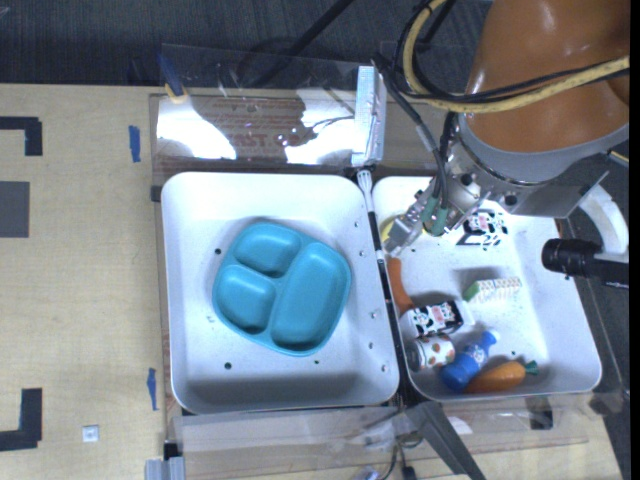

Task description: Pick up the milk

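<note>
tool (408, 226): upper-left of right bin (560, 298), finger gap unreadable
milk carton (434, 317): lower-left of same bin, apart from tool
risk: crowded by blue bottle (468, 360) and carrot (398, 280); wrong grab likely

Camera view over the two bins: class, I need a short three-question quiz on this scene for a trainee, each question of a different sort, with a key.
1. True or false: the blue divided plate lies in the left bin.
2. Multiple choice: the cow-patterned milk carton lies in the right bin
A. beside the blue bottle and carrot
B. on the plate
C. outside both bins
3. Fill in: the gripper hangs over the right bin's ____ corner, apart from the milk carton.

Key: 1 true; 2 A; 3 upper left (far left).
</note>
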Motion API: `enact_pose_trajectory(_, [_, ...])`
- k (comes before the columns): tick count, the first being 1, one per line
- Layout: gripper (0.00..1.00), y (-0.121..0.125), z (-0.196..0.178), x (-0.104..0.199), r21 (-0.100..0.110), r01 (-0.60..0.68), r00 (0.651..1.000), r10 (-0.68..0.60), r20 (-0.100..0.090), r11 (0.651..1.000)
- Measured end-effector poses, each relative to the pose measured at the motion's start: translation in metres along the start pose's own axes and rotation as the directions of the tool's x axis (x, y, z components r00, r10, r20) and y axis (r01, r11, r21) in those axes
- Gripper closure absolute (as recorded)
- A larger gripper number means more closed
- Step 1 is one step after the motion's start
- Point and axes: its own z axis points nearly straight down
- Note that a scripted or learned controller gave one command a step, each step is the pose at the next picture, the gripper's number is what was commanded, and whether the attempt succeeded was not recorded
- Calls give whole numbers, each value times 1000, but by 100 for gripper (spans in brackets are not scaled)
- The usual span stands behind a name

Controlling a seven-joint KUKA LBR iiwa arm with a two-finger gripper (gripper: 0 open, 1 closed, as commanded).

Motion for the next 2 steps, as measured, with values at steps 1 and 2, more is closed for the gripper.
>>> enact_pose_trajectory(1, [100,-5,15,-6,5,19,1000,-19,-3,1000])
enact_pose_trajectory(2, [100,14,41,19,5,-38,999,38,-3,999])
